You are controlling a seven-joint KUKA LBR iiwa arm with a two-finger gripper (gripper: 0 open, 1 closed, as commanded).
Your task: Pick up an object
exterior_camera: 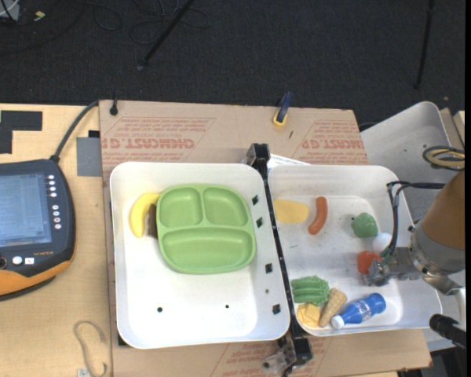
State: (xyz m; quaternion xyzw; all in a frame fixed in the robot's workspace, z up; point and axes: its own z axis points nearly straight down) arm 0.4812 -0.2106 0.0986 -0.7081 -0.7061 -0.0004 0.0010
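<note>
Hovering low in the right bin (pixel 381 175), the gripper (pixel 379 271) nears a red object (pixel 366 261); whether it grips anything cannot be told, so the pick remains unconfirmed.

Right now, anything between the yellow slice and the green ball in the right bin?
Yes: the sausage lies between the yellow slice and green ball, camera view.

bins 2 (pixel 190 332) (pixel 337 181) | divided plate 1 (pixel 205 228) | banana 1 (pixel 140 213) | sausage 1 (pixel 319 214) | blue bottle 1 (pixel 361 309)
</note>
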